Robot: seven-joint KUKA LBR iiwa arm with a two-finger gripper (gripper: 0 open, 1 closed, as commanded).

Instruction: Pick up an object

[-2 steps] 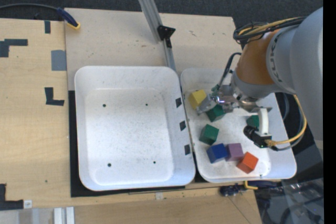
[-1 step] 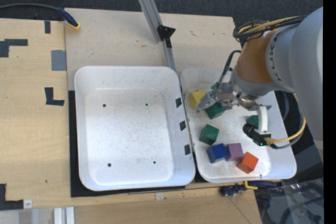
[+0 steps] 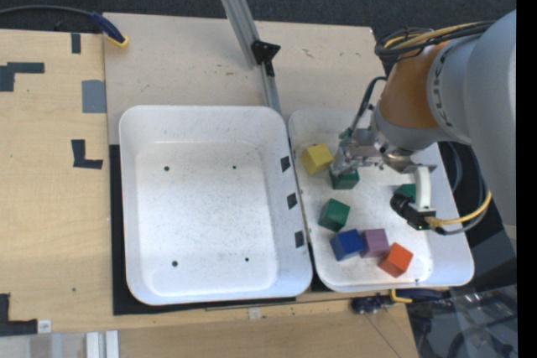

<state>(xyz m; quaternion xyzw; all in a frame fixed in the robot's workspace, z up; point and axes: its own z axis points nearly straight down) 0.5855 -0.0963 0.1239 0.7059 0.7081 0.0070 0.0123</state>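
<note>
So there's a small dark green cube (image 3: 343, 178) in the right white bin (image 3: 449, 260), just right of a yellow cube (image 3: 317, 158). The gripper (image 3: 346, 169) sits right on top of it, can't tell its opening.

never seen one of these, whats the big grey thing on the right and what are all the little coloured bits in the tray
The grey thing is a robot arm with an orange band, filmed from one camera above the bench. Its gripper is low in the right bin, right over a dark green block; whether the jaws grip it is unclear. The small bits are toy blocks: yellow, another green, blue, purple, orange. Beside it is the left bin.
</note>
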